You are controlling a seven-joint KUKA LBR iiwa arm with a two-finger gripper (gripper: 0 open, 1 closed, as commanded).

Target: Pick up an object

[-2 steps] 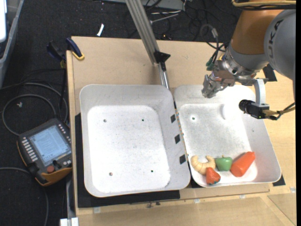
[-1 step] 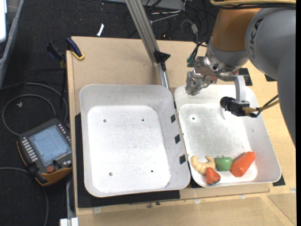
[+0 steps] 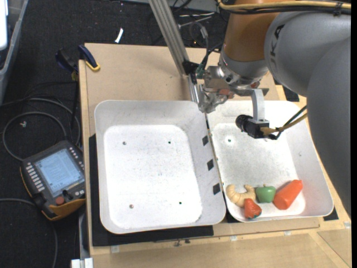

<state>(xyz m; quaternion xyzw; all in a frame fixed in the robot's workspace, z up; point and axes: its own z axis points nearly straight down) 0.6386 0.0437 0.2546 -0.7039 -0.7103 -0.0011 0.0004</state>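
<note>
The gripper is hanging over the far edge where the two bins meet; whether it is gripping anything cannot be told. The toys are lying well apart from it, crowding the right bin's near corner: a cream piece, green pepper, strawberry and carrot. The left bin is offering open floor.

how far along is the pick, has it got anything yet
Nothing looks picked yet. The toy foods, a carrot, a green pepper, a strawberry and a pale croissant-like piece, all lie at the near end of the right bin. The hand is up at that bin's far corner, well away from them. Left: move over one item, grasp it and lift.
</note>
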